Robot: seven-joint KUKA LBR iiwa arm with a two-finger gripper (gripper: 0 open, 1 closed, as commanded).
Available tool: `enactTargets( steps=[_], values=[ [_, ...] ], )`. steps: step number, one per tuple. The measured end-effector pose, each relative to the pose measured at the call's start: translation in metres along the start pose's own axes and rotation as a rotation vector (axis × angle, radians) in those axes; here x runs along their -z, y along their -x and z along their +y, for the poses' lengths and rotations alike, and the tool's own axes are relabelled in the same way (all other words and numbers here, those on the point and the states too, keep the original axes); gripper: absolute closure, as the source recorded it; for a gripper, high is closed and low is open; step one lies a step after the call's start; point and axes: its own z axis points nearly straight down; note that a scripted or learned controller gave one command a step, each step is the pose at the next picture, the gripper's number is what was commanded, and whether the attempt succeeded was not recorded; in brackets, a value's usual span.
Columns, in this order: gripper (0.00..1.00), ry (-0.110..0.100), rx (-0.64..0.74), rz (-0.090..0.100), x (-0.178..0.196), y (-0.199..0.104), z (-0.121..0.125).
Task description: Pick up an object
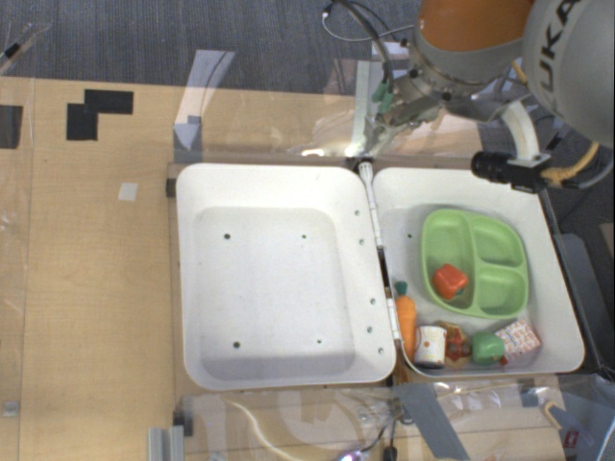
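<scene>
My arm [500, 17] comes in from about two o'clock, grey with a fat orange band. My tool [396, 104] hangs above the far edge of the bins, near twelve o'clock, just past the spot where the two bins meet. It is a blur of metal and green bits, so I cannot tell how it stands. Nothing sits in it that I can see. Black cables [360, 17] loop beside my wrist.

Two white bins sit side by side on the tan counter [86, 286]. The left bin [264, 277] has a bare white floor with a few small dark dots.

The right bin [404, 209] holds all the things. A green plate [495, 253] with parts in it lies in the middle of that bin. A small red-orange block [450, 279] rests in the plate's part at about seven o'clock.

More things lie along the near wall of the right bin, at about six o'clock. An orange carrot [407, 321] lies by the left wall. Just beside it stands a small white jar [430, 346] with a dark top. Next come a green lump [488, 348] and a white and red patterned packet [520, 338], touching each other.

All these things are well apart from my tool.
</scene>
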Motion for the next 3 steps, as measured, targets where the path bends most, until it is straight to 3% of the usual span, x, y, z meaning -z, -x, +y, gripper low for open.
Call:
enactTargets(
  steps=[1,2,3],
  values=[
    [1.00,0.004,0.241,-0.002,0.021,0.015,0.048],
    [0.00,0.004,0.241,-0.002,0.021,0.015,0.048],
    [0.00,0.003,0.211,-0.001,0.032,-0.004,0.007]
  ],
)
